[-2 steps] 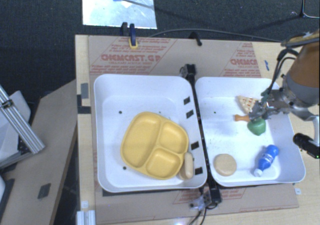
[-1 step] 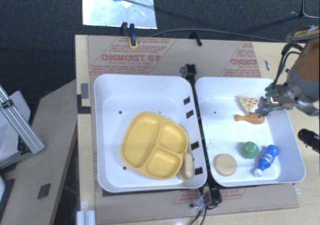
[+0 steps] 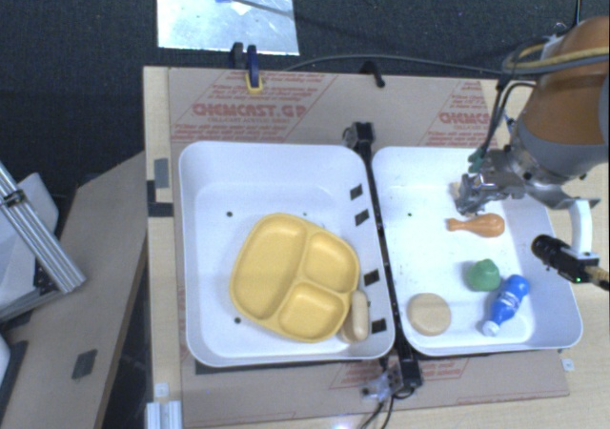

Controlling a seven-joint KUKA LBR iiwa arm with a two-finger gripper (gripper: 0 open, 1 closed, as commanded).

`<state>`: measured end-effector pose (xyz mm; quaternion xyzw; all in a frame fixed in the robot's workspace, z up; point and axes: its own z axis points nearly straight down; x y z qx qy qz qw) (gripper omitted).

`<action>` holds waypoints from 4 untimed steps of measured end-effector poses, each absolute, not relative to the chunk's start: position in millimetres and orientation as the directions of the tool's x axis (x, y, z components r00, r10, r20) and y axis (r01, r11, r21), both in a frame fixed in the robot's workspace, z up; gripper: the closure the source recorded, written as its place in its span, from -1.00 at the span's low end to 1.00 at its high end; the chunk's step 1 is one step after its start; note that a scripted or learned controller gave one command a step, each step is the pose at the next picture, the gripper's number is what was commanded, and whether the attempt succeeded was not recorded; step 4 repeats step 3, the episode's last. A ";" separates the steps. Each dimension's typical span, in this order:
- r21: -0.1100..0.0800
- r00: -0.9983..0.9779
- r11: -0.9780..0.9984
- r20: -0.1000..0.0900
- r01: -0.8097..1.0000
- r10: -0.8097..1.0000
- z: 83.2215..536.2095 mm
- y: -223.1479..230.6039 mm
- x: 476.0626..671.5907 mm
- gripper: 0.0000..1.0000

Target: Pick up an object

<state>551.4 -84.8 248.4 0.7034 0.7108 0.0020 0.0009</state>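
Gripper (image 3: 469,191) sits low in the right bin (image 3: 543,337), at its back, just above the orange drumstick (image 3: 477,224); prob. lining up on it, since it's the nearest item. Can't tell how its tips stand, and nothing shows betw. them.

Green lump (image 3: 483,275), blue bottle (image 3: 503,303) and tan disc (image 3: 429,313) lie further fwd, apart enough to take singly. Left bin (image 3: 205,170) has a yellow tray (image 3: 295,275) w/ a beige roll (image 3: 357,315) against its edge.

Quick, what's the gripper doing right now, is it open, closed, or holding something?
Gripper: cannot be told. It hangs over the right bin, just above the orange chicken drumstick toy; nothing is seen held.
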 end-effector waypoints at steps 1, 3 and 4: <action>0.003 -0.009 0.009 0.001 1.000 1.000 246.7 -42.1 559.2 1.00; 0.002 -0.010 0.010 0.002 1.000 1.000 222.0 70.6 583.8 1.00; 0.002 -0.010 0.010 0.002 1.000 1.000 222.0 70.6 583.8 1.00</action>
